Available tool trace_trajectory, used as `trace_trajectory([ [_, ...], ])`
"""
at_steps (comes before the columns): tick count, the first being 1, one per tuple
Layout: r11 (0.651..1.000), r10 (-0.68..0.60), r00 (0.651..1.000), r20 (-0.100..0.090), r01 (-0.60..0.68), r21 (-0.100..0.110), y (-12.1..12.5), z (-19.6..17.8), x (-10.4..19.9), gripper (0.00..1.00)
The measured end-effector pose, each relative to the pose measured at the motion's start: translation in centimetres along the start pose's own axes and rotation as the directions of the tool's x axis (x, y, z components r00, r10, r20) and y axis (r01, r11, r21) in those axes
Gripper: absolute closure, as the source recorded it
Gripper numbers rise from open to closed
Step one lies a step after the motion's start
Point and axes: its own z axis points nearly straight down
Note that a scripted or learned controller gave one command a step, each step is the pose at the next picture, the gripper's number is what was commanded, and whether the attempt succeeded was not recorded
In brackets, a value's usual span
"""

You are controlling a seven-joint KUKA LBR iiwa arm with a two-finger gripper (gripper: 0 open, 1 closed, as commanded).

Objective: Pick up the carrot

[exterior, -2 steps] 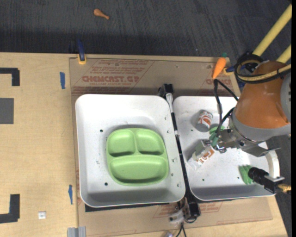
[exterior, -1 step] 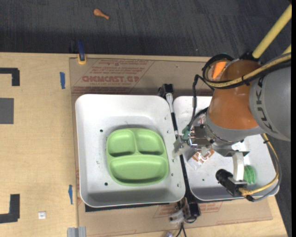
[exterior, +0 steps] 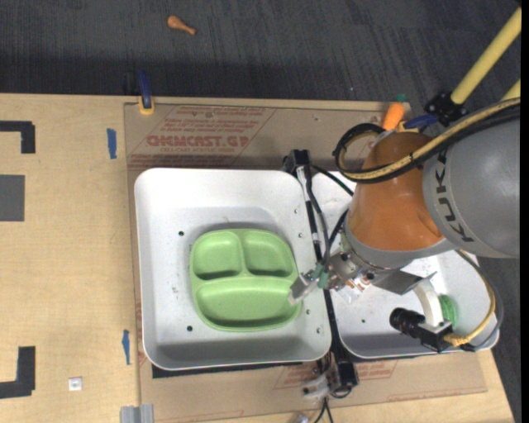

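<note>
**Gripper at the bin divide, carrot candidate far off**

Your gripper (exterior: 312,282) hangs low over the seam between the two bins, just beside the right edge of the green divided plate (exterior: 244,277) in the left bin (exterior: 153,248). Open or closed? You cannot tell from this angle.

Now the target. The one carrot-like thing is a small orange tapered piece (exterior: 180,25) on the dark floor beyond the bench, too small to be sure of. It lies well apart from the gripper, up and to the left in the camera view, past the whole left bin. Its long axis slants from upper left to lower right. That looks like a long reach.
</note>
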Motion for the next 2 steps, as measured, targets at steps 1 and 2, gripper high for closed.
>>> trace_trajectory([
  [1, 0.888, -0.461, 0.888, 0.007, 0.461, -0.004, 8.2, 0.0, -7.8, 0.00],
  [2, 0.827, -0.563, 0.827, 0.002, 0.563, -0.001, 3.9, 0.1, -0.3, 0.00],
])
